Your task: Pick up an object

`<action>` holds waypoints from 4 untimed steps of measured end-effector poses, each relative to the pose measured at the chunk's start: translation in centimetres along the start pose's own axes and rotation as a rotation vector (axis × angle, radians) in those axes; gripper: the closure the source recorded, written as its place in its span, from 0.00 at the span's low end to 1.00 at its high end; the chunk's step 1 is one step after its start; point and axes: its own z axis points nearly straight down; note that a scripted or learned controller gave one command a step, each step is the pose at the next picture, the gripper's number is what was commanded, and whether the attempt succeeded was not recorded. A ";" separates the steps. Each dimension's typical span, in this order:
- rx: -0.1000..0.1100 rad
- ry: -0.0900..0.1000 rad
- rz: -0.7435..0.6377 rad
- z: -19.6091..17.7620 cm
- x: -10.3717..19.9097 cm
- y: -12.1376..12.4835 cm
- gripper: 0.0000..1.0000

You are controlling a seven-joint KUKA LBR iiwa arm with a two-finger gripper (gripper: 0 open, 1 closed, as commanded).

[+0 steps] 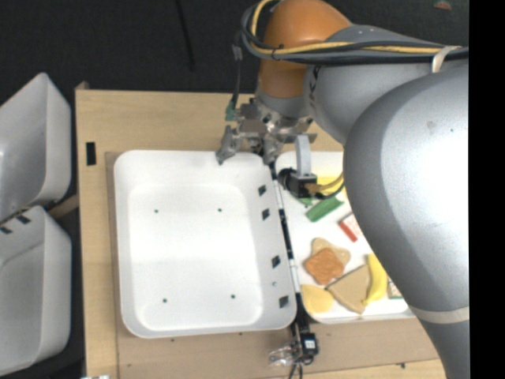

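My gripper (246, 155) hangs over the far right corner of the left white bin (120, 235), close to the wall shared by the two bins. Its two fingers stand spread apart and open, with nothing between them. In the right bin (394, 309) lie a green block (323, 208), a small red piece (349, 229), an orange-brown round piece (324, 266), a tan wedge (350, 290), a yellow banana (378, 279) and a pale yellow piece (315, 297). The arm hides most of the right bin's right side.
The grey arm with its orange band (300, 30) comes in from the right and covers much of the right bin. The wooden bench (95, 125) surrounds the bins. White curved shapes (31, 140) stand at the far left, off the bench.
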 end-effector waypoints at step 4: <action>-0.011 0.001 0.005 9.5 15.7 -18.8 0.00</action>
